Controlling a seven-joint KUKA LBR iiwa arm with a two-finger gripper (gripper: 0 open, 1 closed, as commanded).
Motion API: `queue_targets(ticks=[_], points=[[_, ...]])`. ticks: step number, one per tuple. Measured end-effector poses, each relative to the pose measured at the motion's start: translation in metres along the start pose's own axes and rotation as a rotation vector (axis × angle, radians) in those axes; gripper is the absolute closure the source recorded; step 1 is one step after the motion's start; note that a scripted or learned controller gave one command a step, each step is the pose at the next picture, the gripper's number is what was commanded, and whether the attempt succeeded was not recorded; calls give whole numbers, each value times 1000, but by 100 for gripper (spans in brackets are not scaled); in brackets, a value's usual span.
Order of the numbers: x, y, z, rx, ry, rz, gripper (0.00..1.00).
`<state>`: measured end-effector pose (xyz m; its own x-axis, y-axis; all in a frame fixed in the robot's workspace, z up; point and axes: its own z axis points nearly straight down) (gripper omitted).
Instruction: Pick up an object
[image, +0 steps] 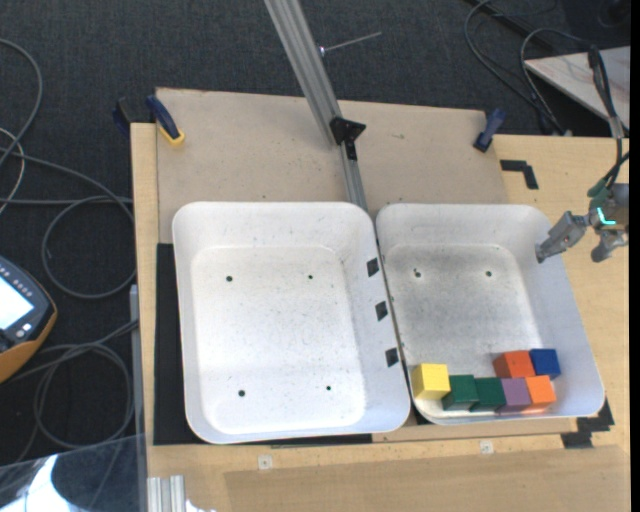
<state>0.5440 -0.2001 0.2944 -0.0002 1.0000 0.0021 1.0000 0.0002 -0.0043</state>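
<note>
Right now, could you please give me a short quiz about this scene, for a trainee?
1. True or false: the blocks lie in the left bin.
2. Which block sits furthest left in the cluster? A) yellow block B) blue block C) orange block
3. Fill in: the pincer is at the ____ rim of the right bin.

Key: 1 false, they lie along the near edge of the right bin. 2 A. 3 right, far from the blocks.
</note>
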Motion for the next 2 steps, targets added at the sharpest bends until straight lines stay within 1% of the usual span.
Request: queue_targets(ticks=[1, 2], points=[[0, 1, -2, -4, -1, -1, 0], [-10, 2, 51, 2, 0, 1, 0]])
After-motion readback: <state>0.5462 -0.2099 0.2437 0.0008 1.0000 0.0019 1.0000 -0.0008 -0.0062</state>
